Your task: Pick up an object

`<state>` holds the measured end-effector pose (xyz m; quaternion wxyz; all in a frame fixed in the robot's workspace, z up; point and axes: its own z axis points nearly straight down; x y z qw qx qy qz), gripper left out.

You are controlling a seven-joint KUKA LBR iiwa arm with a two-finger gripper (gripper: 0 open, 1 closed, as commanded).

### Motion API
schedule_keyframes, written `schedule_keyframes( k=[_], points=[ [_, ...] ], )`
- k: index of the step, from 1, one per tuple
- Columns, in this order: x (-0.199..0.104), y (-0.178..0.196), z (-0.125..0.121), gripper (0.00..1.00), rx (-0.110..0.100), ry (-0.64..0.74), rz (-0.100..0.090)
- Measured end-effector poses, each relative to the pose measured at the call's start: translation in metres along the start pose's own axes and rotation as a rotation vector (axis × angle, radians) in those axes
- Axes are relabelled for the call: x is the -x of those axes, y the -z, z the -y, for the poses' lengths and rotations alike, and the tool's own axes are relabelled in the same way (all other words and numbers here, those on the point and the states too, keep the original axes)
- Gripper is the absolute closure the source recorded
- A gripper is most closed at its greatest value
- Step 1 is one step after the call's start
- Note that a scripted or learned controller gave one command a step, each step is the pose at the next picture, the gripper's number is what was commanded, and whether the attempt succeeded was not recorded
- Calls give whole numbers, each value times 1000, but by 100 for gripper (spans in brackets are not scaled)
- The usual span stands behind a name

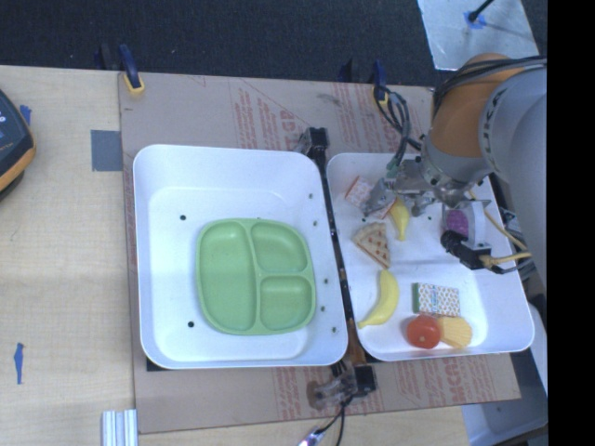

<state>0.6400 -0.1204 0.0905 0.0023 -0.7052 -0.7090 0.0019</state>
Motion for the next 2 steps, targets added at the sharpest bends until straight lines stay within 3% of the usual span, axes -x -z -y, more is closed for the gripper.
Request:
schedule_keyframes(
  k=[1,2],
  points=[
    [-24,2,-17,0,4,0,1],
    [-16,1,42,0,2,-1,2]
  ],
)
